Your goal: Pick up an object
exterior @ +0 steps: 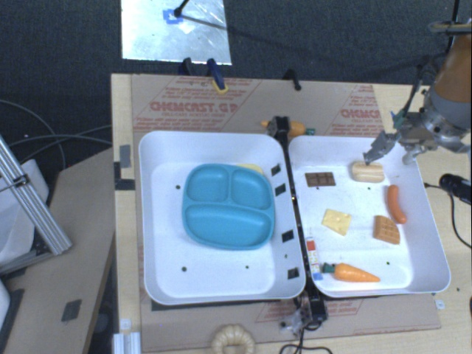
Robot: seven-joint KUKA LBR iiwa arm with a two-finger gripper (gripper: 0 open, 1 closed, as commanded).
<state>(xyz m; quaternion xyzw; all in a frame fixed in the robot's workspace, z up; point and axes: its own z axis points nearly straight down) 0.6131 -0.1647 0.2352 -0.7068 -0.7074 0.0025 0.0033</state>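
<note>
Pincer (385, 147) hovers over the rear of the right bin (435, 260), just above a tan bread roll (367, 172); fingers look spread apart, nothing between them. Roll lies near the bin's back wall, long axis running approx. left-right across the view, neither end distinct. Prob. a light, rigid plastic toy w/ a smooth, rounded top, so likely to slip; best grip looks to be across its short width, at the middle. Nearby: sausage (397, 203), waffle (386, 229), cheese (336, 221), chocolate (320, 179), carrot (355, 273). Blue plate (227, 205) sits in the left bin (166, 271).
</note>
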